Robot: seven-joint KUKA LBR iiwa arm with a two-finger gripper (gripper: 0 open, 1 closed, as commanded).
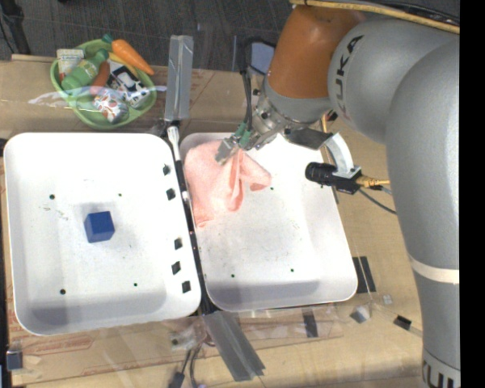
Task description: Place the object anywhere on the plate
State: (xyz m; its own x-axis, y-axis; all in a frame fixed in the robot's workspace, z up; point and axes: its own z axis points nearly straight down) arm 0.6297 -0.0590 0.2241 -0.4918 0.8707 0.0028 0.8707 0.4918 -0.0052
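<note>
Fingers [233, 144] narrow, pinched on the top fold of the pink cloth [218, 186]. The cloth rises to a peak right at the tips, so it reads as held, though the contact itself is small in the frame.

- Most of the cloth trails from the fingers toward the camera and slightly left. Its lower part lies bunched on the floor of the right bin [339, 283], against the wall shared with the left bin [32, 314].
- The cloth's long axis runs from the fingers down toward the near edge of the frame, roughly along that shared wall.
- Only one arm [388, 87], and it is already on the cloth, so there is no reach question.
- Blue cube [99, 225] sits well left of the fingers and nearer the camera, in the left bin, apart from everything.
- Green bowl [89, 120] of toy food sits left of the fingers and farther back, on the desk [28, 79] beyond the left bin.
- Cannot tell which item is meant as the plate. Judgement: any carry goes left from the fingers, and the dragging lower part of the cloth has to clear the shared wall first.

Writing: "KUKA" [344, 59] on the arm casing beside the orange band, running up the housing. Labels on the packets in the bowl are too small to read.
</note>
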